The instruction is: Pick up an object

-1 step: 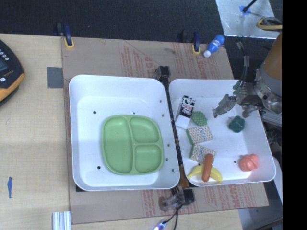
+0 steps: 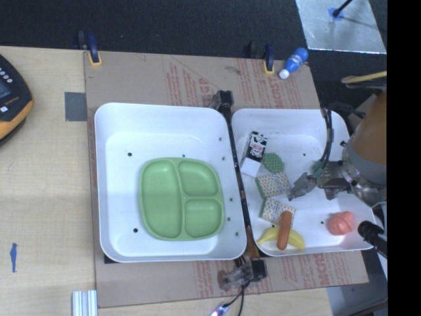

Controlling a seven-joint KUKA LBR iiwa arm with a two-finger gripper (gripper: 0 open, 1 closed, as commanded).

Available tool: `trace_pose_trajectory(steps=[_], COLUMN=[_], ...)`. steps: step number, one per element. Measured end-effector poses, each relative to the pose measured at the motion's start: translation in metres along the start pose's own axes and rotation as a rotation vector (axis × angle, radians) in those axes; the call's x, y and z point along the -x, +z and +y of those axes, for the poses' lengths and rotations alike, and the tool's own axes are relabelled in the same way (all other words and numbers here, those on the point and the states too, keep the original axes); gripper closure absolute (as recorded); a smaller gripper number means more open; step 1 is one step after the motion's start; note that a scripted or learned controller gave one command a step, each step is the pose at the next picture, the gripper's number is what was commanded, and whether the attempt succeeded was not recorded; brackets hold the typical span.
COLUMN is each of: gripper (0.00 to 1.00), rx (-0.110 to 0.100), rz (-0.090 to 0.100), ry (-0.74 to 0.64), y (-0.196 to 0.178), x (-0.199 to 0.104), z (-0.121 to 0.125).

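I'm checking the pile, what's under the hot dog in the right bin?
The hot dog lies across a yellow banana, its top end near a patterned packet. The banana's middle is covered.

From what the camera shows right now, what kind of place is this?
Probably a robot lab bench: cardboard sheet clamped down, two white bins holding toy food such as a hot dog, gripper over the right bin.

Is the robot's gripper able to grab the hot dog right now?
Probably yes. The gripper hovers just above and right of the hot dog, which lies on top of the banana with nothing covering it.
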State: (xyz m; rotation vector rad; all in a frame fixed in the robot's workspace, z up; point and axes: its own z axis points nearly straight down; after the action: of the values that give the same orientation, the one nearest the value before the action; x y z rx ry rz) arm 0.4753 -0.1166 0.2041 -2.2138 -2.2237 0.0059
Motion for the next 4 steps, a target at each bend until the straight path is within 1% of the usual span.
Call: trace_pose_trajectory(steps=[1, 2, 3, 4], gripper=[0.0, 1.0, 1.0, 1.0], rx=[-0.001, 0.0, 0.003, 0.003], rz=[0.001, 0.0, 0.0, -0.001], ry=[-0.001, -0.004, -0.001, -0.001], y=[0.106, 0.095, 0.012, 0.011], x=[-0.02, -0.019, -0.067, -0.046], z=[0.0, 0.001, 0.043, 0.165])
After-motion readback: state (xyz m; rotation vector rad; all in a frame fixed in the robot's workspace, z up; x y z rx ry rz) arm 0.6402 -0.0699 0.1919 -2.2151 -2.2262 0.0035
